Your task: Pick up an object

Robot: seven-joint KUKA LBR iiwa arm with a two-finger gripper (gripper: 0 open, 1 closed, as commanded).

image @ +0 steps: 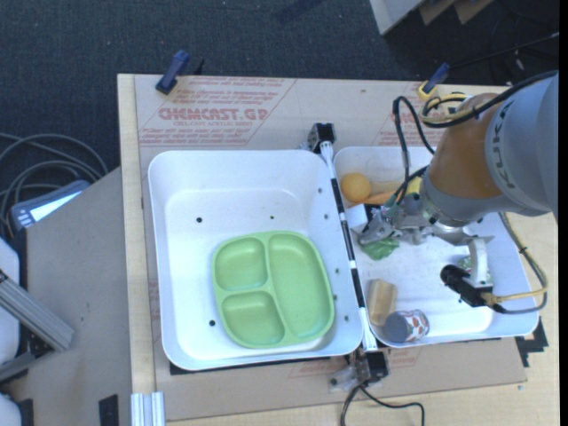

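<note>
You are early in the pick, as far as this view lets you judge; nothing shows as lifted, and every object in the right bin [497, 322] seems to rest on its floor. Start nearest the camera, below the gripper [383, 229] in the view: a can [404, 326] lies on its side against the bin's front wall, and a tan block [380, 299] sits just beside it, between the can and the gripper; both are well apart from the tool and look untouched. Closer in, a green object [382, 248] lies right under the gripper, touching it or very nearly so; you cannot tell from here whether it is gripped, nor whether the gripper is apart or together, since the wrist and cables cover that spot. Beyond the gripper, toward the back wall, an orange ball [356, 187] sits near an orange, carrot-like piece [383, 195]; both are just behind the tool. To the gripper's far side, across the divider, the left bin [177, 193] bears a green divided plate [271, 287]. What is left, by my reading: confirm a grasp, probably on the green object, then raise it clear of the bin; neither step can be counted as done yet.
</note>
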